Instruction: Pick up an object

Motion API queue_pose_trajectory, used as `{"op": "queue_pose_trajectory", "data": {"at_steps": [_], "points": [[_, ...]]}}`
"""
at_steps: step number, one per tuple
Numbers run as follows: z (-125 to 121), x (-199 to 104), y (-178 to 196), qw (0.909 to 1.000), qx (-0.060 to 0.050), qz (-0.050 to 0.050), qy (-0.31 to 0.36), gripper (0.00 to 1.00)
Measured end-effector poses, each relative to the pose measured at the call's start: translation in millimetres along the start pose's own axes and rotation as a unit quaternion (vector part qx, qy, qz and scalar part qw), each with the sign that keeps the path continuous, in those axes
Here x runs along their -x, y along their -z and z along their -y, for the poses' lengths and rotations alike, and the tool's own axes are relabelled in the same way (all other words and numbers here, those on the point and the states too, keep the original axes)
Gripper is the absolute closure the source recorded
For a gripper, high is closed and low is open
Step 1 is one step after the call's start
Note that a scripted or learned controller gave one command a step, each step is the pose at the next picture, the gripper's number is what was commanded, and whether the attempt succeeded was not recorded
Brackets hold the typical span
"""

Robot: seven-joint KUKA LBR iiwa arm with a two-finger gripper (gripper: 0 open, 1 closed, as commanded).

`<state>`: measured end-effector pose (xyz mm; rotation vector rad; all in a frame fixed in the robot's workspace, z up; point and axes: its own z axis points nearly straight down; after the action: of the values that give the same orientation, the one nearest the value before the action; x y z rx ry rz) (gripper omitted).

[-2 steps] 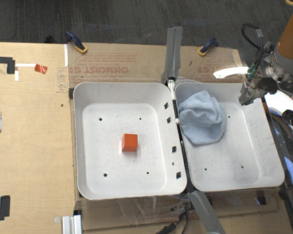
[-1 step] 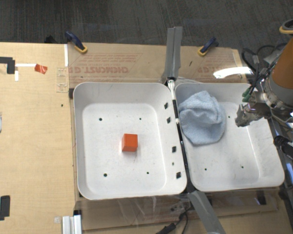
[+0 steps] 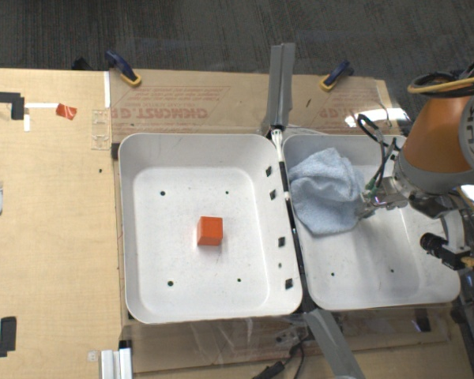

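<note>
1. Where I look first, the left bin (image 3: 142, 212) holds an orange block (image 3: 210, 231) near its middle.
2. Right bin (image 3: 395, 283): I log a crumpled blue cloth (image 3: 325, 188) in its upper left part.
3. Gripper (image 3: 369, 201) touching the cloth's right edge; I cannot tell its finger state.

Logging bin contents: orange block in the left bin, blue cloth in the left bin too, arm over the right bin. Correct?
Not quite. The camera view shows the blue cloth in the right bin, not the left. The orange block is in the left bin, and the arm is over the right bin.
</note>
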<state>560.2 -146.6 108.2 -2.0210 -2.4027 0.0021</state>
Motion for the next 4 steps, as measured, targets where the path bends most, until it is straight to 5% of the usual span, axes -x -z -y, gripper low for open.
{"op": "queue_pose_trajectory", "data": {"at_steps": [1,2,3,4], "points": [[-36.8,0.4,148.8,0.997,0.001,0.001,-0.077,1.0],[-36.3,17.0,22.3,0.9967,0.0,0.0,0.081,1.0],[-32.2,-1.3,150.9,0.9989,0.002,0.002,0.046,1.0],[-64.4,23.6,217.8,0.9996,0.001,0.002,-0.028,1.0]]}}
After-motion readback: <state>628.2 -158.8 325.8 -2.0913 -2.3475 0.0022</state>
